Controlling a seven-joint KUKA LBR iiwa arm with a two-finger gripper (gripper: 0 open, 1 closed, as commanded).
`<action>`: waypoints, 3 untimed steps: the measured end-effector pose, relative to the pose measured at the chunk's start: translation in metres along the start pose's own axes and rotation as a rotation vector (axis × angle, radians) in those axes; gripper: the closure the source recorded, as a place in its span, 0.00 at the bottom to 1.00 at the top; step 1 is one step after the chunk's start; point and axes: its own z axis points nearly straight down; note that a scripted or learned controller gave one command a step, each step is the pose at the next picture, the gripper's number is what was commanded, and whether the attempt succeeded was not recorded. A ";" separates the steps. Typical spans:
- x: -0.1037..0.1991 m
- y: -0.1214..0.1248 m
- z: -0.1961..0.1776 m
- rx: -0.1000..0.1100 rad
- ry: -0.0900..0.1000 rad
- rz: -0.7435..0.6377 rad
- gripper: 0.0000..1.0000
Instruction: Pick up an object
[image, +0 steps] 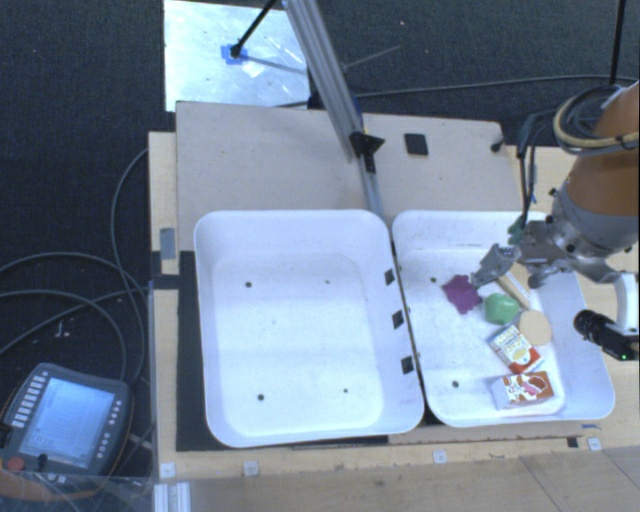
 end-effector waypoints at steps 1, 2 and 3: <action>0.069 -0.029 0.060 0.005 0.002 -0.005 0.00; 0.036 -0.048 -0.056 -0.010 0.000 0.002 0.00; 0.074 0.026 0.063 0.009 0.000 -0.002 0.00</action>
